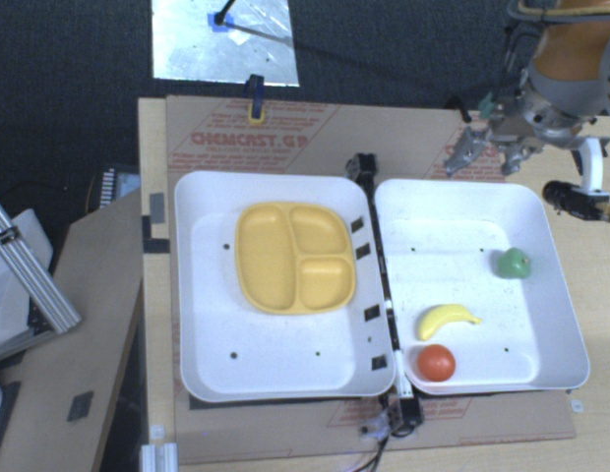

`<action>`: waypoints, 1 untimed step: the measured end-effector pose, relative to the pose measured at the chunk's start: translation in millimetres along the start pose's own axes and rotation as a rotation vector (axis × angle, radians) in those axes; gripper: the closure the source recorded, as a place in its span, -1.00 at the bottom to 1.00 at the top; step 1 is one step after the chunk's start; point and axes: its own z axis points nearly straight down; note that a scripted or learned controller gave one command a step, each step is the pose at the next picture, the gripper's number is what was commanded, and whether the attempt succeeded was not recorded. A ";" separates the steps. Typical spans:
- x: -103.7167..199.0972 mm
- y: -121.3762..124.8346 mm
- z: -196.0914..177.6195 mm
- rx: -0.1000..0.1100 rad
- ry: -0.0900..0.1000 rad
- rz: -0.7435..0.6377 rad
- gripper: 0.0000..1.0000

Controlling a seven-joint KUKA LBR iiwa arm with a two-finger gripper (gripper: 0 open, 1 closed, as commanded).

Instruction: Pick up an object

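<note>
The table carries two shallow white bins side by side on a printed cardboard sheet. The left bin holds a yellow divided plate, lying flat near its middle with three compartments facing up. The right bin holds three small pieces of fruit. A green apple sits near the right wall. A yellow banana lies toward the front left, and an orange tomato rests just in front of it, close to the bin's front corner. The arm hangs over the far right corner of the table, beyond the right bin's back rim. Its claw has its fingers spread apart with nothing between them, well apart from all three fruits.
</note>
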 end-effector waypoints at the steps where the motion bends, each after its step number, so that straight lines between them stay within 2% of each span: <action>1: 0.3 1.6 -6.7 -0.011 -0.001 -0.002 -1.00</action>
